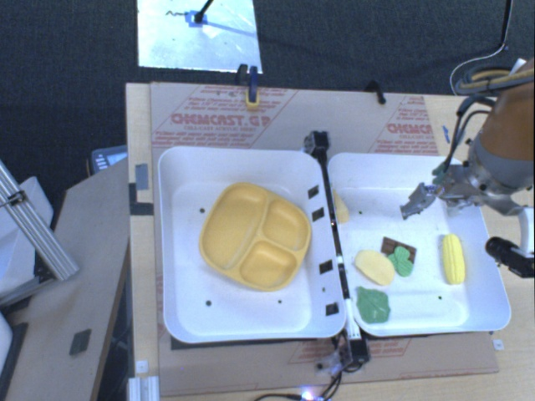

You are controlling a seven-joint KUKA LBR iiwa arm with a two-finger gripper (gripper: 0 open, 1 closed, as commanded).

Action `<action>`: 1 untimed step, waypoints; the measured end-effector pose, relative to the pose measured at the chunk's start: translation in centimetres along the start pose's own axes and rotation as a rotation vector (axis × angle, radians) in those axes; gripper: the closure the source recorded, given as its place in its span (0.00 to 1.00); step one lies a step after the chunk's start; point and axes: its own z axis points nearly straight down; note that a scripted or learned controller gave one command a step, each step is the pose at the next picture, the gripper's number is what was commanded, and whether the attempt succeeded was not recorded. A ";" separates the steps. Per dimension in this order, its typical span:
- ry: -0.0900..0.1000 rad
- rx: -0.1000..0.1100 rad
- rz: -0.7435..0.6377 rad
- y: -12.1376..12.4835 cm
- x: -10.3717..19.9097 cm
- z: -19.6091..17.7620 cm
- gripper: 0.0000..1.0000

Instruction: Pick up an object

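Note:
The right bin (pixel 481 307) holds several toy foods. A yellow corn cob (pixel 452 258) lies near its right wall. A pale yellow oval piece (pixel 374 267) sits in the middle, beside a brown block with a small green piece (pixel 399 256) on it. A larger green leafy piece (pixel 374 304) lies near the front. Another yellow piece (pixel 340 209) is tucked against the left wall. My gripper (pixel 417 201) hangs over the back middle of this bin, up and left of the corn and apart from every item.
The left bin (pixel 180 307) carries a yellow divided plate (pixel 255 235). A black divider with clips (pixel 328 241) runs between the bins. The grey arm with its orange band (pixel 506 132) comes in over the right bin's far right corner.

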 end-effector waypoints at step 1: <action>0.002 0.005 0.006 -1.3 -2.9 13.5 0.00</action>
